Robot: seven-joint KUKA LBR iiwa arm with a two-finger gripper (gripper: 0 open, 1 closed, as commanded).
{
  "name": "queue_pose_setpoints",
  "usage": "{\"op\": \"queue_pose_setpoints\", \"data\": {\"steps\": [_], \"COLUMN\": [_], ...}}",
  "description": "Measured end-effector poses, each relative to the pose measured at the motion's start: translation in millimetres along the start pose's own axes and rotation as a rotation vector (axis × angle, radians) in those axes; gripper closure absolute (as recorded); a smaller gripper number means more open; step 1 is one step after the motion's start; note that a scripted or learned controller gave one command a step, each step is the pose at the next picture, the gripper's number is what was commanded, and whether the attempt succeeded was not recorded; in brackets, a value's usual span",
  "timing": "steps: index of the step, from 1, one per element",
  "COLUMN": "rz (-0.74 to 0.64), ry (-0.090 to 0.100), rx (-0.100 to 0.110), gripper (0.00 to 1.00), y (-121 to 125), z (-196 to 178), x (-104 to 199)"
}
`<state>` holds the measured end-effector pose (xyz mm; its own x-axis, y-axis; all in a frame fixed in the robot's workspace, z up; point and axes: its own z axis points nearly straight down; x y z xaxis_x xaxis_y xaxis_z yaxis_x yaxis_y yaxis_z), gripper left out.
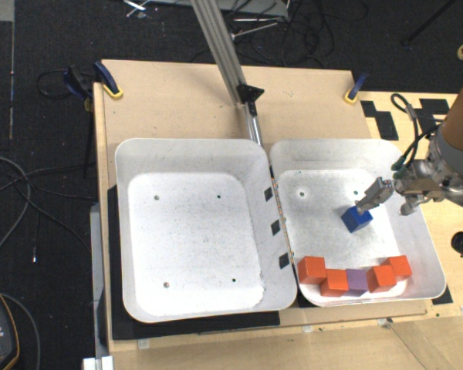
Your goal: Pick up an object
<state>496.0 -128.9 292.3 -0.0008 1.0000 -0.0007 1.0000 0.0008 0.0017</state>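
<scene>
The wooden surface (309, 91) carries two white bins side by side: the left bin (139, 160) and the right bin (324, 156), which holds all the blocks. The grey arm (455, 149) reaches in over the right bin's right edge, and its claw (391, 196) hangs over the middle of that bin; one finger (373, 196) points down and left toward a blue block (357, 219), the other sits toward the bin's right edge, so the claw looks open and nothing is between its fingers. The blue block lies alone in the middle of the right bin, tilted, just below the nearer finger. Along that bin's near edge runs a row of four orange blocks (312, 269) and one purple block (357, 280), packed together. The likely trouble: the block sits off to one side of the claw, so a straight descent could land a finger on top of it or knock it aside, and closing would catch nothing.
</scene>
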Motion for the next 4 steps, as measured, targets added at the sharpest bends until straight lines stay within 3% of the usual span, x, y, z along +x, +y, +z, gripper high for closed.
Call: {"op": "queue_pose_setpoints", "data": {"steps": [1, 2, 3, 4], "rz": [0.002, -0.004, -0.004, -0.004], "ry": [-0.001, -0.002, -0.001, -0.002], "rx": [0.0, -0.005, -0.001, 0.0], "gripper": [0.0, 0.0, 1.0, 0.0], "y": [1.6, 93.6, 90.9, 90.6], "z": [198.1, 196.3, 186.9, 187.4], "x": [-26.4, -32.6, -32.9, -32.9]}}
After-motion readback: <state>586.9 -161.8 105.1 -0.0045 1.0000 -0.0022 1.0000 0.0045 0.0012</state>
